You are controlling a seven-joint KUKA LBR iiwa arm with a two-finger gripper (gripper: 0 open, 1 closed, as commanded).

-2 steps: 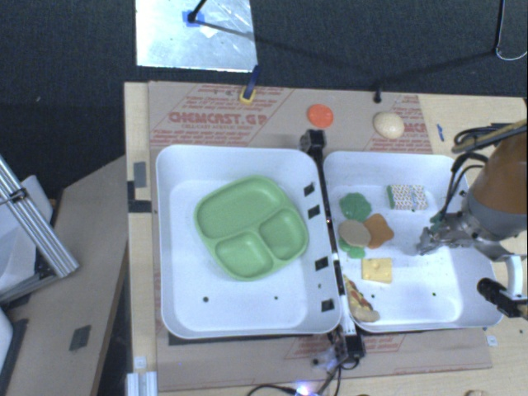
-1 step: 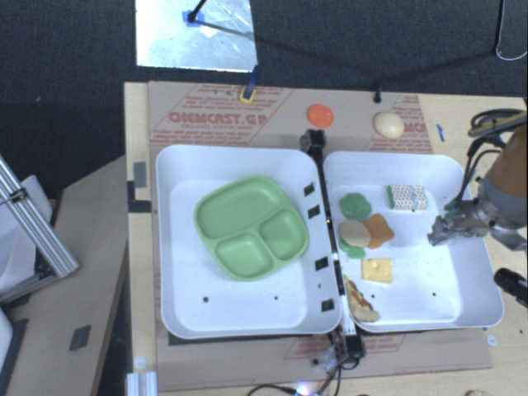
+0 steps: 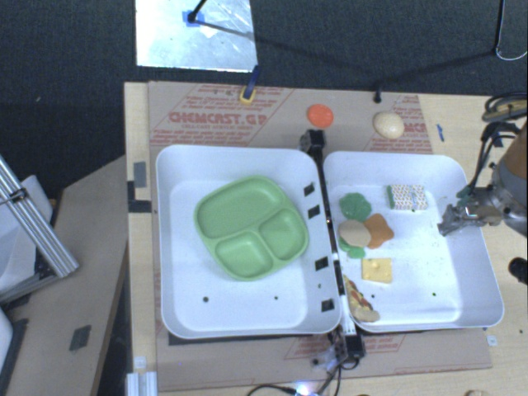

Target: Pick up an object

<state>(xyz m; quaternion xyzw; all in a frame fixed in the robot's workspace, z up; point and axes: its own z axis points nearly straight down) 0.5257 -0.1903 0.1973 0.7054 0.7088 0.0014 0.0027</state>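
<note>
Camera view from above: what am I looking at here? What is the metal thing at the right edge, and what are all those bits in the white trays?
One camera hangs above a bench and looks down at a slant. The metal thing at the right is the gripper of a robot arm reaching in from that side, over the right rim of the right bin. It seems to have nothing in it.

Two shallow white bins sit side by side. The left bin holds a green divided plate. The right one holds small toy-like pieces: a patterned block, a green piece, a beige disc, an orange piece and a yellow square. The arm's job is to pick one up.
</note>
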